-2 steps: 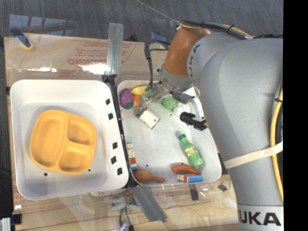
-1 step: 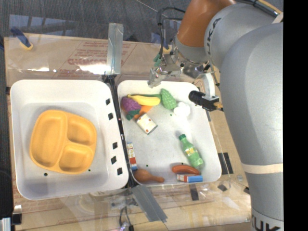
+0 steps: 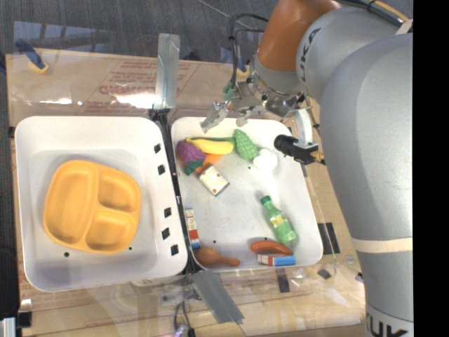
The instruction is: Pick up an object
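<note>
The end effector [image 3: 228,111] hangs over the far rim of the right bin [image 3: 309,209], and I cannot tell how it is set. Just below it, at the bin's far end, lie a banana [image 3: 210,146], a green bumpy fruit [image 3: 245,145] and purple grapes [image 3: 189,152], close together. Nearer the front are a green bottle [image 3: 279,220] and a drumstick [image 3: 216,258]. The left bin [image 3: 28,188] holds a yellow tray [image 3: 91,206].

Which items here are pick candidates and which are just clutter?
Job-relevant, in the right bin:
claw, banana, purple grapes, green bumpy fruit, small carton, green bottle, sausage, drumstick

Lying about:
yellow divided tray in the left bin, metal strip behind the bins
</note>
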You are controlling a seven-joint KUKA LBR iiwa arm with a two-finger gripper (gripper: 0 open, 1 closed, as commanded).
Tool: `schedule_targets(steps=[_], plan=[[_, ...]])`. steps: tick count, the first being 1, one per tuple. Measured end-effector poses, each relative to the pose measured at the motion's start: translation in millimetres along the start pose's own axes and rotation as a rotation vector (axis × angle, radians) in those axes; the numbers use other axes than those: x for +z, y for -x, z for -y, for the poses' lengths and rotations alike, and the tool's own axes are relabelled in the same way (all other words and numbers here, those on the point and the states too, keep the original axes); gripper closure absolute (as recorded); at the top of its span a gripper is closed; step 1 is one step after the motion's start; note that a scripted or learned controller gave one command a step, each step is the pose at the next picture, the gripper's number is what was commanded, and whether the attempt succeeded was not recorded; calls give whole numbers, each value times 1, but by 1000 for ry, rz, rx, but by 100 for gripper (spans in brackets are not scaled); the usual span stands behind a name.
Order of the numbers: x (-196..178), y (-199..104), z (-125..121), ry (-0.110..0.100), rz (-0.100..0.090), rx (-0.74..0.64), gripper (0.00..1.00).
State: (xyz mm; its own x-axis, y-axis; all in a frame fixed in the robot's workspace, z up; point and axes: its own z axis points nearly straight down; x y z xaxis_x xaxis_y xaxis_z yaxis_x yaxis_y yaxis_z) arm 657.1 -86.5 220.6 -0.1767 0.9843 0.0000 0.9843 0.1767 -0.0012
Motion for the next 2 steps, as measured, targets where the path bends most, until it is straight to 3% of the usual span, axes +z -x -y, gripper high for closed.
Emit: schedule_targets(steps=[1,2], plan=[[123,30,32,-7,1,27,0],[109,27,29,-2,0,17,100]])
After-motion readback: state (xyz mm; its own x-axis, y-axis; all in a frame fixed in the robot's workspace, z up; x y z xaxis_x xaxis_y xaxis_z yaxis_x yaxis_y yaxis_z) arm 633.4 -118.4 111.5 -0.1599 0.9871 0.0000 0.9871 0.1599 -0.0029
